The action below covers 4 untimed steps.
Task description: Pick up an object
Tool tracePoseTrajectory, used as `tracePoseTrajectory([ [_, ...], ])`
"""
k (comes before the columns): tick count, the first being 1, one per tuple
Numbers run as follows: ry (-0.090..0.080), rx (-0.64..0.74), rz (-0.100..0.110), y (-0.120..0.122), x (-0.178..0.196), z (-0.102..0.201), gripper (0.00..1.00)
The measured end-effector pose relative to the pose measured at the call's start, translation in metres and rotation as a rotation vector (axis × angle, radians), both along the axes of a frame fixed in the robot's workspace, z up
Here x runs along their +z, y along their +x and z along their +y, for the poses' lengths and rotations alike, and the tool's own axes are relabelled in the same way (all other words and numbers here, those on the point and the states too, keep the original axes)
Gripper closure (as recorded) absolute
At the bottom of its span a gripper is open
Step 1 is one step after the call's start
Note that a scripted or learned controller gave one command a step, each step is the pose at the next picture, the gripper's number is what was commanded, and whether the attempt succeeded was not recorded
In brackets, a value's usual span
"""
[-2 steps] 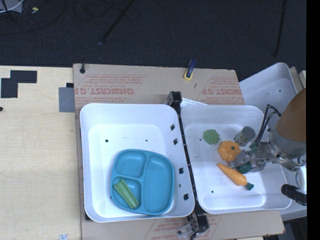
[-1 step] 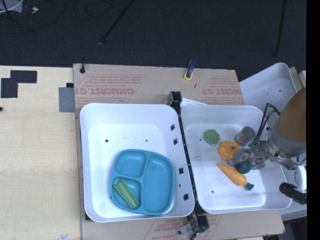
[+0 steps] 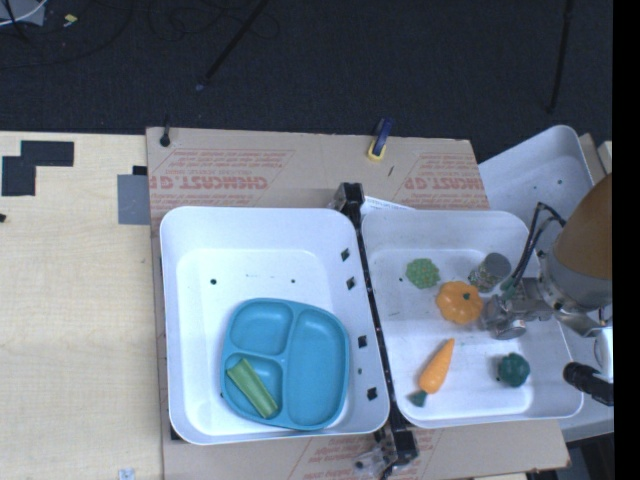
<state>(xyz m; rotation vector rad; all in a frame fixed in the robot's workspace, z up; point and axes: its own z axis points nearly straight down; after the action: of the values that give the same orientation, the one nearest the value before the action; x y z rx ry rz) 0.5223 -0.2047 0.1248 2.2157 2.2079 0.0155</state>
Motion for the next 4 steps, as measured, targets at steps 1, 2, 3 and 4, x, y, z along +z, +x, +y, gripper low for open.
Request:
tracePoseTrajectory([
  [1, 0.002, 0.004, 0.014, -0.009, 0.055, -0.001, 1.00],
  [2, 0.002, 0.004, 0.014, -0.009, 0.105, -0.002, 1.00],
  [3, 0.006, 0.007, 0.021, -0.024, 0.096, 0.052, 1.00],
  [4, 0.005, 0.007, 0.019, -0.026, 0.105, 0.099, 1.00],
])
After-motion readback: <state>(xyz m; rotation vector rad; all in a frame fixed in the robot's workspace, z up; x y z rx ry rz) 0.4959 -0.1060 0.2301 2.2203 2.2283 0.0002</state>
